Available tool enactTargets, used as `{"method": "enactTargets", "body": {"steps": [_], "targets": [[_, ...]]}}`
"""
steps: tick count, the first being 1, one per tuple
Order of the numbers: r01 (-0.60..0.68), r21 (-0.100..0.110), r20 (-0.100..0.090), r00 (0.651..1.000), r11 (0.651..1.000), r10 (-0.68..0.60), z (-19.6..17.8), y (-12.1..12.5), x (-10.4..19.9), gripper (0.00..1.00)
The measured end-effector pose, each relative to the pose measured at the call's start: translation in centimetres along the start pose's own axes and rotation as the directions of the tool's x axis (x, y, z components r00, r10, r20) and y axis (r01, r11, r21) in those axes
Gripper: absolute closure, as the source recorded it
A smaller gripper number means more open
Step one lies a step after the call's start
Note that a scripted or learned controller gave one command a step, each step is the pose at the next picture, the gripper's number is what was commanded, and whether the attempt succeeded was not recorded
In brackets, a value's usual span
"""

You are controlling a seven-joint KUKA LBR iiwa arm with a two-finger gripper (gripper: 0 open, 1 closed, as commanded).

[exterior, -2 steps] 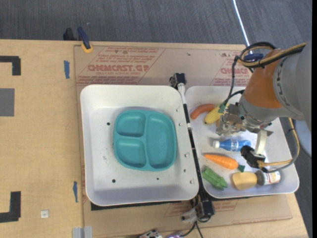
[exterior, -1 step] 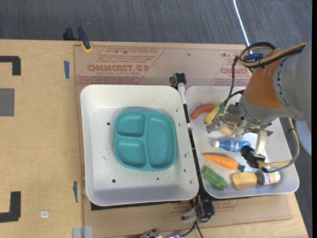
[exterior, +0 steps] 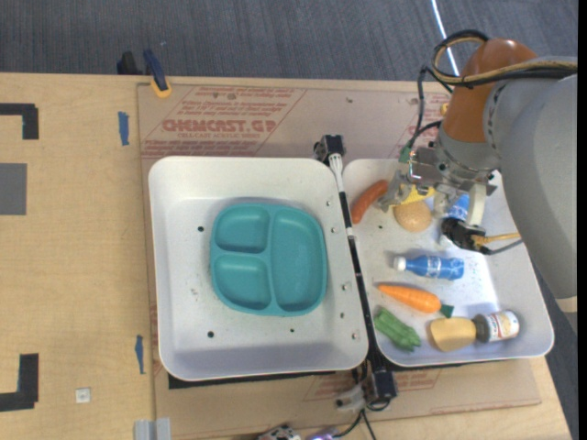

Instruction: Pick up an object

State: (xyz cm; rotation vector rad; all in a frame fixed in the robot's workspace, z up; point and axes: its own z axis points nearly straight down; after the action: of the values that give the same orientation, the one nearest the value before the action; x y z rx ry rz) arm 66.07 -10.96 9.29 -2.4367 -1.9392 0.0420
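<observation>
My gripper (exterior: 417, 183) hangs low over the far end of the right bin (exterior: 527, 291). Directly beneath and in front of it lies a tan round object (exterior: 414, 216), partly covered by the gripper. To its left, an orange-red sausage-shaped piece (exterior: 369, 198) rests against the bin's left wall. Nearer the front are a blue bottle (exterior: 433, 266), an orange carrot (exterior: 410, 297), a green vegetable (exterior: 396, 329), a tan wedge (exterior: 452, 334) and a small white-capped bottle (exterior: 498, 324). I cannot make out anything held by the gripper.
In the left bin (exterior: 174, 246) sits a teal divided plate (exterior: 269, 257). A black clip (exterior: 329, 147) sits at the far end of the wall between the bins. The arm's grey body (exterior: 541, 154) overhangs the right bin's right side.
</observation>
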Motion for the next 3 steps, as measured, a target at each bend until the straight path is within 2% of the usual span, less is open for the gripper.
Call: {"method": "enactTargets", "body": {"steps": [1,2,3], "targets": [[0.276,-0.019,0.017,0.961,0.961,-0.275,0.1,0.2,0.9,0.00],[0.161,-0.036,0.001,0.987,0.986,-0.161,-8.5,-16.8,0.9,0.00],[0.315,-0.040,0.009,0.949,0.948,-0.315,-10.0,-9.1,-0.3,0.00]]}}
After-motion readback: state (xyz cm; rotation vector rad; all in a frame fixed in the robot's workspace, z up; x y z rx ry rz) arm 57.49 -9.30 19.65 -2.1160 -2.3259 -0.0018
